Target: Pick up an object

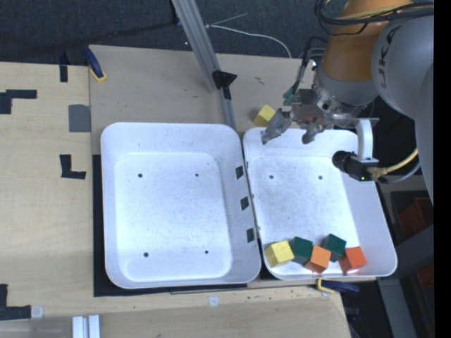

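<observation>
Only partial dark lettering on the grey arm [412, 55], cut off, can't be read.

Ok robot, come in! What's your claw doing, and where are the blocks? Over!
Gripper jaws open, empty, over right bin's far edge. Blocks clustered in that bin's near corner. One yellow block outside on the bench. Nothing blocking.

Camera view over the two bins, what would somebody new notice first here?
Most likely the big grey arm with its orange band at upper right, its gripper hanging open over the far edge of the right bin. Next, the cluster of coloured blocks huddled in that bin's near corner, and one lone yellow block lying outside the bins, just beyond the gripper.
</observation>
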You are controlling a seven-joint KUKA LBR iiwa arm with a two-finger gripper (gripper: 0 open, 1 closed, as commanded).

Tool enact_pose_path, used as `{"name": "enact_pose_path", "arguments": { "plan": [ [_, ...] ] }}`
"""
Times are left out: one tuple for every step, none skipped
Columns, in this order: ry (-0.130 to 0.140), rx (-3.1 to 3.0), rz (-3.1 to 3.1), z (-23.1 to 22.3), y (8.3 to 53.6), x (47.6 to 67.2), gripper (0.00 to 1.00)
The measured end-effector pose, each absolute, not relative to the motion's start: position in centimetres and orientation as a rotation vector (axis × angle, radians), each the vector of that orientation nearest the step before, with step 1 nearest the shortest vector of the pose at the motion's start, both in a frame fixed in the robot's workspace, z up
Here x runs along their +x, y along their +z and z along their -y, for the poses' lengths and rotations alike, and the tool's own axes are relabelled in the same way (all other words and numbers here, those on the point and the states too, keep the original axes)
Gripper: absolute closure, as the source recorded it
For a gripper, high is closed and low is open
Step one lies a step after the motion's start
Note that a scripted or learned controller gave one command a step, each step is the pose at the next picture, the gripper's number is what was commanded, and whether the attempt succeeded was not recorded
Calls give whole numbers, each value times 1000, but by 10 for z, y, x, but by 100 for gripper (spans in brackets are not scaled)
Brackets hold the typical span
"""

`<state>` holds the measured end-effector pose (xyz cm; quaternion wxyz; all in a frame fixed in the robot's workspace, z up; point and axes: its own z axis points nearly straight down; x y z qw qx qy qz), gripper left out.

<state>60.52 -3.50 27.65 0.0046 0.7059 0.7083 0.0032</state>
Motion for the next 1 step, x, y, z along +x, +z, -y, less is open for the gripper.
{"name": "enact_pose_path", "arguments": {
  "plan": [
    [2,2217,-2222,46,294,634,0]
  ]
}}
